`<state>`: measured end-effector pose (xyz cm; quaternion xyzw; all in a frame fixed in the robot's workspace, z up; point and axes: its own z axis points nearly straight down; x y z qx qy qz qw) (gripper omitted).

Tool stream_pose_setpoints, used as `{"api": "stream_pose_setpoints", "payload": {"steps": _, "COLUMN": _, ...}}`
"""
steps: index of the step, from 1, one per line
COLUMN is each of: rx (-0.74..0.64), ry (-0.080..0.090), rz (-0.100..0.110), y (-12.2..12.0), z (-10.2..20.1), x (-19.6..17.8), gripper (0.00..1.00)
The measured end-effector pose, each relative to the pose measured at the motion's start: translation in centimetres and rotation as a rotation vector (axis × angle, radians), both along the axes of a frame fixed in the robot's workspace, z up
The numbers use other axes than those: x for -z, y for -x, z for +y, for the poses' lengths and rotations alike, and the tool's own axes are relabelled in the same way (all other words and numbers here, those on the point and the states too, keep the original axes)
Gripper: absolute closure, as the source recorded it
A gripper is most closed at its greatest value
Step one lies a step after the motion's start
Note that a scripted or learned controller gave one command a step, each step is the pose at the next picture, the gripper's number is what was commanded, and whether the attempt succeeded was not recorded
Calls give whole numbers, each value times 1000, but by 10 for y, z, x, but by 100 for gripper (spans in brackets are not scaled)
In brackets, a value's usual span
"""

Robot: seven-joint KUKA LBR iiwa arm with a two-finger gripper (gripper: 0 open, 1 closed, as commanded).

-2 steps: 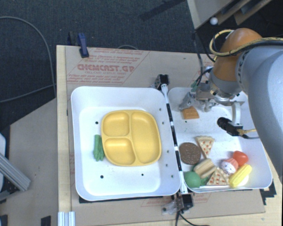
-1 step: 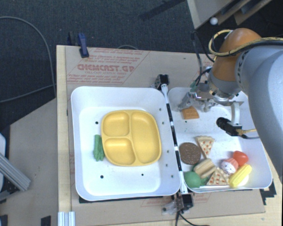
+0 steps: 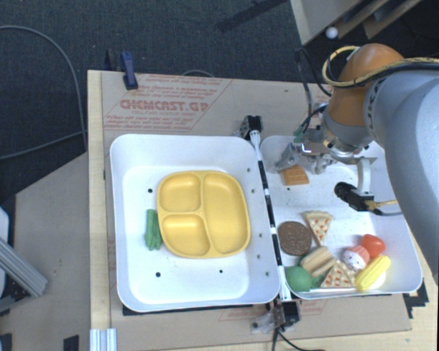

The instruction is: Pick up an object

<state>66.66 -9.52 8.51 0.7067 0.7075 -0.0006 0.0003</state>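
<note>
Gripper [image 3: 306, 156] sits low over the far end of the right bin [image 3: 403, 282], just above a small tan cracker-like piece [image 3: 296, 176]. Finger state can't be read from this angle, and nothing is visibly held. Rest of the toy food is clustered at the near end: brown cookie [image 3: 295, 238], pizza slice [image 3: 319, 226], corn [image 3: 372, 273], tomato [image 3: 373, 245]. Left bin [image 3: 130, 276] has a yellow divided plate [image 3: 203, 212] with a green pea pod [image 3: 153, 229] just left of it.

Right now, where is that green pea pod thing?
In the camera view, the green pea pod lies in the left bin, just left of the yellow divided plate, far from the toy food in the right bin.
</note>
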Motion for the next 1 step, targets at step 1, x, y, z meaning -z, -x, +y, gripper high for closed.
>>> {"api": "stream_pose_setpoints", "payload": {"steps": 1, "rx": 1, "ry": 1, "rz": -1, "y": 0, "z": -11, "x": 0, "gripper": 0}}
